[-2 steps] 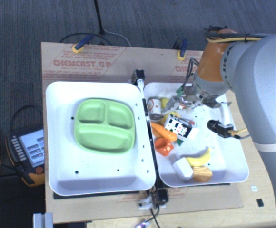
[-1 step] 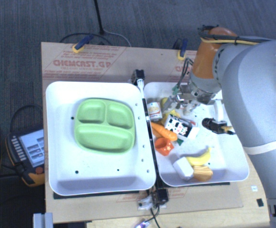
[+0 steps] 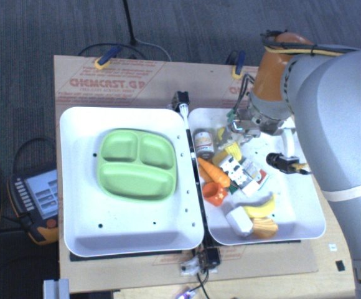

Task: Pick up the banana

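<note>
In the right bin's [image 3: 305, 226] far part, the tool [image 3: 238, 128], its opening indiscernible, well apart from the banana [image 3: 259, 207].

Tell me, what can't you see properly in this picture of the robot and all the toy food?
- The gripper: in the camera view the arm's wrist hides its fingers, so open or shut is unclear.
- The banana: partly covered by a white block and an orange piece.
- The right bin: its far side is hidden behind the grey arm.
- The can: label too small to read.
</note>
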You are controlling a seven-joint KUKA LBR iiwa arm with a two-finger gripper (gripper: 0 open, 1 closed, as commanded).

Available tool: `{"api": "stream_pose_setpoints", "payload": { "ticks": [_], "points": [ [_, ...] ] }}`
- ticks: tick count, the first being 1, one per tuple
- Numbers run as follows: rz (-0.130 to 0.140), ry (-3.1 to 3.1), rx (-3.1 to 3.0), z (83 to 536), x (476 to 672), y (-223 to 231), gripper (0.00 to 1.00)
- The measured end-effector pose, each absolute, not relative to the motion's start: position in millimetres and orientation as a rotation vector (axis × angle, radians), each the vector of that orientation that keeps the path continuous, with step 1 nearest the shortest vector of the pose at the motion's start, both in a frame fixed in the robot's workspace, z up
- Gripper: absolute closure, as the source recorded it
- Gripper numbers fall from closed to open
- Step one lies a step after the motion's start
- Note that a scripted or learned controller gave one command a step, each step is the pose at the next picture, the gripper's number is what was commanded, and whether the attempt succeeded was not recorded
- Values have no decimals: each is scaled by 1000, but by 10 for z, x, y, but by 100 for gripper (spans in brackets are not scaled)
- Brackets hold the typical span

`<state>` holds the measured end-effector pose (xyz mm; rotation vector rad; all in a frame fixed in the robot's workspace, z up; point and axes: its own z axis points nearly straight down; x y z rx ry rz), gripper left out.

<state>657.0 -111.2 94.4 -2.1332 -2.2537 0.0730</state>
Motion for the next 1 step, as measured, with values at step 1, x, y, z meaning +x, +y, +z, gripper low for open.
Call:
{"api": "stream_pose_setpoints", "payload": {
  "ticks": [1],
  "points": [
    [-1,-2191,-2256,1914,6692,-811,100]
  ]
}}
